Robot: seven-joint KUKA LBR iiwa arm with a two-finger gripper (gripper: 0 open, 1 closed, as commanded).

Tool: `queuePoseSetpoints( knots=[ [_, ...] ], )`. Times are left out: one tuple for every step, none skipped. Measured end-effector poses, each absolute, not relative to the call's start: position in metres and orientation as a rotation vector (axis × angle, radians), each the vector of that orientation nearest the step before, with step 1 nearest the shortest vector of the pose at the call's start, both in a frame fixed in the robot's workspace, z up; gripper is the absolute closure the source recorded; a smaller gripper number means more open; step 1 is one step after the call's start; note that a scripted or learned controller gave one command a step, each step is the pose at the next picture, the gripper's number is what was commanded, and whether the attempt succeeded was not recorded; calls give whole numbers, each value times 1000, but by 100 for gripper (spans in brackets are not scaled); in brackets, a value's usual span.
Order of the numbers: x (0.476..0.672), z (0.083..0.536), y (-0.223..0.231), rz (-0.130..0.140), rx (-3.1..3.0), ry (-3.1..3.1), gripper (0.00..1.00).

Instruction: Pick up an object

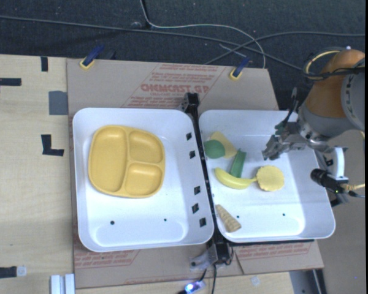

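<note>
Five toys lie in the right bin (306, 222); the yellow disc (270, 178) sits just below the gripper (274, 149), whose finger state I cannot tell. Descending off-centre could nudge it away.

in the right bin: a yellow banana (234, 179), green stick (237, 163), yellow disc (270, 178), green ball (213, 149), tan cone (227, 218).

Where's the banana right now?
In the camera view, the banana lies in the right bin, near its left side, just below the green stick and touching the round yellow piece on its right.
</note>
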State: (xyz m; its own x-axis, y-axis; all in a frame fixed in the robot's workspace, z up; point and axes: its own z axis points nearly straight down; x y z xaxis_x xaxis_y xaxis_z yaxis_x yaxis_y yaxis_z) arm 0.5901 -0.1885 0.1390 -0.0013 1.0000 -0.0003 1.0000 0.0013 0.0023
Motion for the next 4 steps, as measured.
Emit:
queuePoseSetpoints(
  knots=[
    [588, 201, -194, 3, 2217, 2219, 100],
    [599, 256, -189, 3, 2215, 2221, 100],
    [606, 244, -127, -1, 2215, 2229, 100],
    [612, 251, -74, 1, 2214, 2229, 100]
  ],
)
